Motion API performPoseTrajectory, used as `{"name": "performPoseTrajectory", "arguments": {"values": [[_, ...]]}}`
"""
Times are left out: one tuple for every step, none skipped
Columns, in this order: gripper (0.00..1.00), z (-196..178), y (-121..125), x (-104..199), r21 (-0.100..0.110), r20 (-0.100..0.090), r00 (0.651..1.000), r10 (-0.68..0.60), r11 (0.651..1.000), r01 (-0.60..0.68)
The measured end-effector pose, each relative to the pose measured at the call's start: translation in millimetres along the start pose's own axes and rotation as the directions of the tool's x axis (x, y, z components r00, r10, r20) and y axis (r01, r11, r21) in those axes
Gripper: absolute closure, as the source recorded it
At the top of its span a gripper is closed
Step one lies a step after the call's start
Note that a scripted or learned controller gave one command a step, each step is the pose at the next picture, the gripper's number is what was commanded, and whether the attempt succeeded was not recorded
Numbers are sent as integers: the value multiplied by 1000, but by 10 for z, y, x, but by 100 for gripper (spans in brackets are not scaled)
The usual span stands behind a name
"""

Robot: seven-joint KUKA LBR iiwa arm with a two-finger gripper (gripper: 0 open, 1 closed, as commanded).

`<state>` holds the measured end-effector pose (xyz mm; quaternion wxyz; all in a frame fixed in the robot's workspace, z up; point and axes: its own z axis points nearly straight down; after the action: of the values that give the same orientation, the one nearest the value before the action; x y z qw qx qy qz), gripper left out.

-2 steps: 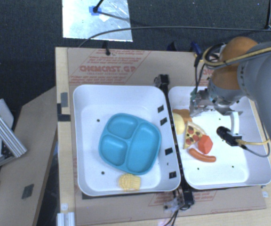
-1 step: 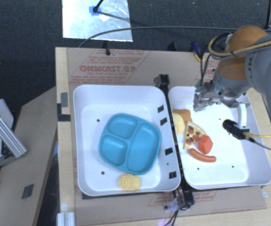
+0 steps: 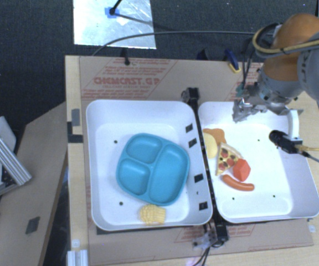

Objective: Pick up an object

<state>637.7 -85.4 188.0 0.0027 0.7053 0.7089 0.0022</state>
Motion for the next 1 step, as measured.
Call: {"name": "performPoseTrajectory", "arguments": {"values": [[100,-236,14,0,3,-1,1000,0,1000,0]]}}
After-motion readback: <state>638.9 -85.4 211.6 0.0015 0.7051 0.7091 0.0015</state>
